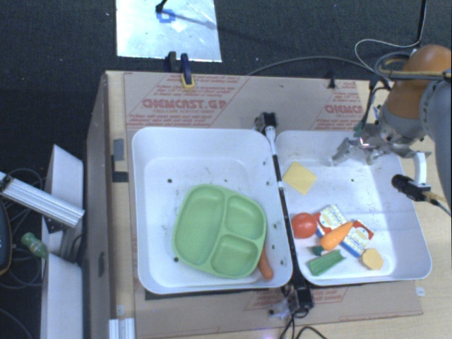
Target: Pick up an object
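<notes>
Candidates lie in right bin (417, 260): yellow block (300, 177) near its left wall, tomato (304, 224) and carrot (335, 236) lower down. Gripper (359, 149) hovers over the far corner, nothing between its fingers. I judge approach phase; next, descend onto one item.

my gripper (361, 149) hangs over the far right corner of the right bin (406, 210). a yellow cheese slice (299, 178) lies near its left edge; tomato (304, 224), carrot (335, 236) and packets cluster toward its near edge. a green tray (219, 230) fills the left bin (152, 189).
</notes>
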`<state>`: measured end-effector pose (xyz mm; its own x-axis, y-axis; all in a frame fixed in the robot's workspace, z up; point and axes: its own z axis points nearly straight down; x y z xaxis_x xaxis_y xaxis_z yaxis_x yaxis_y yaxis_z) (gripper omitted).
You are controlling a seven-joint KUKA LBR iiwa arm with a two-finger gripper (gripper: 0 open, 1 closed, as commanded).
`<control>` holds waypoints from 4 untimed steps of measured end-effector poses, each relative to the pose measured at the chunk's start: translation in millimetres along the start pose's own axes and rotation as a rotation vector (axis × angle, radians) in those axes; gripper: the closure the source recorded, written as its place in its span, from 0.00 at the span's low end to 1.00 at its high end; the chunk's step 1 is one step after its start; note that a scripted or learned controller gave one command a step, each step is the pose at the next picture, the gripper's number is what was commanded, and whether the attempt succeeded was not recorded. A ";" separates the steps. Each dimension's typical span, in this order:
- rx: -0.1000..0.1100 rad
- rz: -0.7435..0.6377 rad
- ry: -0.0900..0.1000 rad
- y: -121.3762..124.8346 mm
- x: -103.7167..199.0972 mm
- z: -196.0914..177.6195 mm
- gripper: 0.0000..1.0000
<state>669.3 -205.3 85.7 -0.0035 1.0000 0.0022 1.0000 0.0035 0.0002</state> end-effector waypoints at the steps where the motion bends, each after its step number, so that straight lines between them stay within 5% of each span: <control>1: 0.000 -0.001 -0.001 0.0 0.2 0.1 0.00; 2: -0.007 -0.003 -0.004 1.6 -0.4 -11.8 1.00; 3: -0.007 -0.003 -0.004 1.5 -0.4 -11.7 0.00; 4: -0.001 0.003 -0.003 -82.2 -1.0 1.4 0.00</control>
